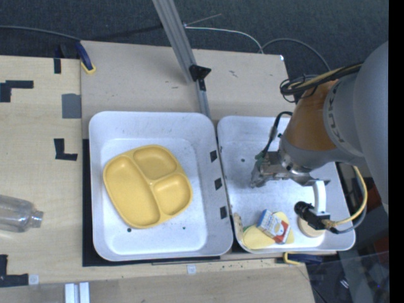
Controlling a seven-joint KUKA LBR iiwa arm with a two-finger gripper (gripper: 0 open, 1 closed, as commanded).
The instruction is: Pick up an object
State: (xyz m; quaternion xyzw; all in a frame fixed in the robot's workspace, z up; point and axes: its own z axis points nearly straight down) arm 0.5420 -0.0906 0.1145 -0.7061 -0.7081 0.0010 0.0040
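Observation:
My gripper [260, 172] hangs low over the middle of the right bin [243, 134], with the grey arm and its orange band reaching in from the right. Nothing shows between its fingers. A small yellow object [255, 237] lies at the right bin's front edge, and a small packet with red, blue and white print [275, 225] rests against it. Both lie in front of the gripper and apart from it. In the left bin [101, 131] sits a yellow divided plate [147, 185] with three compartments.
A clear plastic bottle [17, 213] lies on the bench at the far left. A grey metal bar [175, 30] slants down from the top to the gap between the bins. Black tape marks dot the bench's left side.

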